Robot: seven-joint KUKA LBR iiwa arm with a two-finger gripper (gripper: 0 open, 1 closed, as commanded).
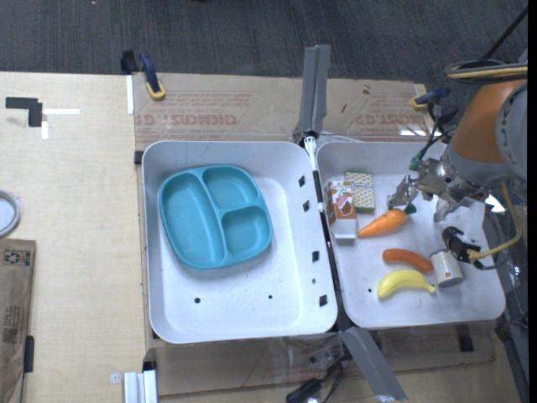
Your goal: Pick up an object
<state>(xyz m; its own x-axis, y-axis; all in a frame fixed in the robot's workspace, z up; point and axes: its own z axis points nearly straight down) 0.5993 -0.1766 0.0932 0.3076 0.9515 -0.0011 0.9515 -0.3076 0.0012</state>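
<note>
Carrot (383,222) lies just below-left of claw (406,193), leafy end nearest it. Claw state: can't tell. Arm (485,133) reaches in from right, over right bin (436,309).

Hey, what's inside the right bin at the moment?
In the right bin: a carrot, two small boxes, a sausage, a banana and a small can. The tool hangs by the carrot's top; the arm covers the far right corner.
</note>
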